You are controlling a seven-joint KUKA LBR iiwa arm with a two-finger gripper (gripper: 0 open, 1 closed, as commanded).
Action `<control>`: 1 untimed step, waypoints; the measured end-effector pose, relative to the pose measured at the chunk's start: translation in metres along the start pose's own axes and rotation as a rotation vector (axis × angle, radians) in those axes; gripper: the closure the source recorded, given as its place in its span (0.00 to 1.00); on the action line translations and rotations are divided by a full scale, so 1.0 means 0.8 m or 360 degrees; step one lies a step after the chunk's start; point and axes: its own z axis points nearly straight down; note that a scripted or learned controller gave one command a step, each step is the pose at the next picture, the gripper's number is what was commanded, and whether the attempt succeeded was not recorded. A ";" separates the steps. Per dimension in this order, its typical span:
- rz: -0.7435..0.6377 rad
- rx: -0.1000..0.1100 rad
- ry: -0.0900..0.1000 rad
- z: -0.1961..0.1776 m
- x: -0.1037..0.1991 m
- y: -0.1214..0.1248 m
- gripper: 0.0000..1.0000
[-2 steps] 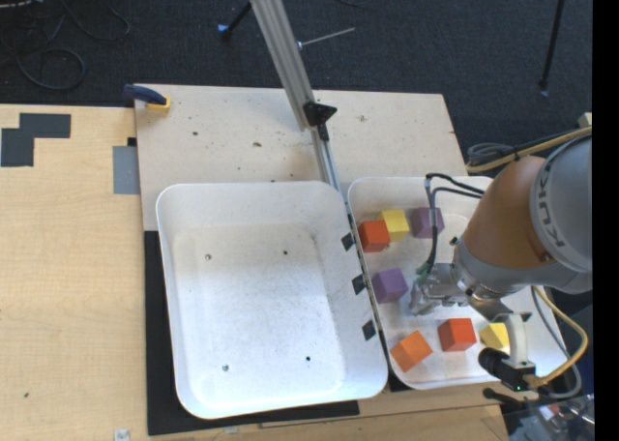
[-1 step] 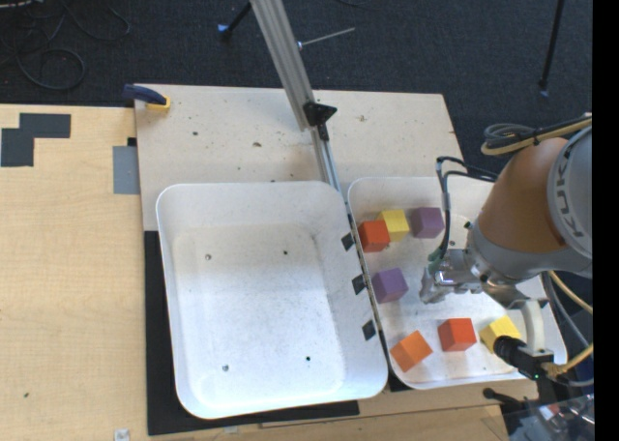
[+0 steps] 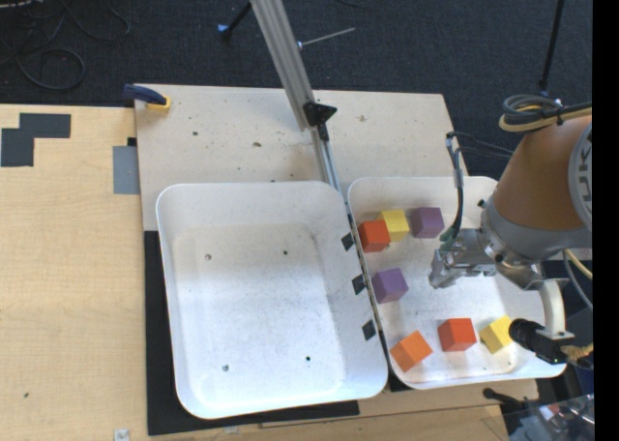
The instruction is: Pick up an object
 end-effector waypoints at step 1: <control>0.0001 0.0001 -0.0001 -0.053 -0.001 0.001 1.00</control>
